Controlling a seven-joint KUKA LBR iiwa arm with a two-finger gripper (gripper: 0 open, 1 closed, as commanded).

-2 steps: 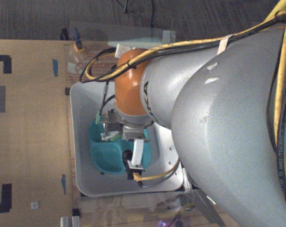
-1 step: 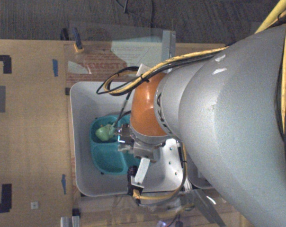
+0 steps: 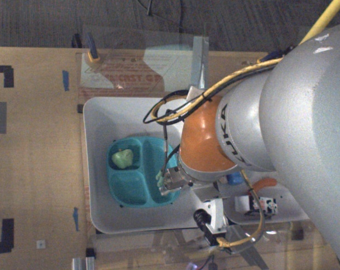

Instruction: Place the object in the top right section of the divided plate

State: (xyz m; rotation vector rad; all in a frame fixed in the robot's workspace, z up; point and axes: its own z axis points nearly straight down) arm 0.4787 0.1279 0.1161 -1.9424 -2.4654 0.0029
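A teal divided plate lies in the left white bin. A pale green, pear-like object rests in the plate's section that is upper left in this view. My gripper hangs over the plate's right edge, below the orange band of the arm. A small light green bit shows at the gripper's tip; I cannot make out what it is. The arm hides the plate's right side.
The right bin is mostly covered by the arm; a blue object, an orange object and a small white and red item lie in it. Cables loop above the wrist. A clear panel stands behind the bins.
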